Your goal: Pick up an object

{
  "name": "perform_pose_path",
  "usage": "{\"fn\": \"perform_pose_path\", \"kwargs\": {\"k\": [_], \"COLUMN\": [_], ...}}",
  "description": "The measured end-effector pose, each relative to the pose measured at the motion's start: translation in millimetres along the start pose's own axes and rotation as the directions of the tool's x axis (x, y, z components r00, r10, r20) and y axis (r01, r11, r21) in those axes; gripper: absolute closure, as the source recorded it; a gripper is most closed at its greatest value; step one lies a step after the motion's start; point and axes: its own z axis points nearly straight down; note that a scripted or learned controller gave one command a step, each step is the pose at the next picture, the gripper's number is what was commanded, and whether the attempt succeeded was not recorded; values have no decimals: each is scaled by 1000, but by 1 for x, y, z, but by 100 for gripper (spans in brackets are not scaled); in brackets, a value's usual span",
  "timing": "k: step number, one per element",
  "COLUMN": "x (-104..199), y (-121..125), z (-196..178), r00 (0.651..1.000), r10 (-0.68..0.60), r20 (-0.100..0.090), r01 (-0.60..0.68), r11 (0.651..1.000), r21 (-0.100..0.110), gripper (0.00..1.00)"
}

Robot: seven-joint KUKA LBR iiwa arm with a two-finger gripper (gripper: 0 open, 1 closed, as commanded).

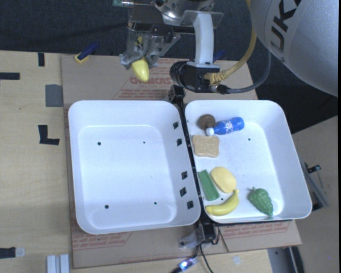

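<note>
Gripper (pixel 141 58) clamped on a small yellow piece (pixel 140 69), held up beyond the left bin (pixel 79 152)'s far rim.

I see it hanging point-down between the fingers, long axis near vertical (smooth, waxy, cone-ish). Right of that bin: soft cracker square (pixel 206 146), glossy banana (pixel 223 205), knobbly green item (pixel 261 201).

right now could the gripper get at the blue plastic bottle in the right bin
Probably not yet: the gripper already holds a small yellow object, though the blue plastic bottle lies uncovered from above.
</note>
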Motion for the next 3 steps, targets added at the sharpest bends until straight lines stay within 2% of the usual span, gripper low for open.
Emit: {"fn": "perform_pose_path", "kwargs": {"k": [1,2,3], "x": [-2,0,-1], "y": [-48,-63,-65], "z": [196,12,154], "r00": [1000,1000,1000], "r10": [3,-1,3], "r20": [14,-3,13], "r01": [-3,1,-4], "r11": [1000,1000,1000], "r21": [30,-3,27], "gripper": [100,100,100]}}
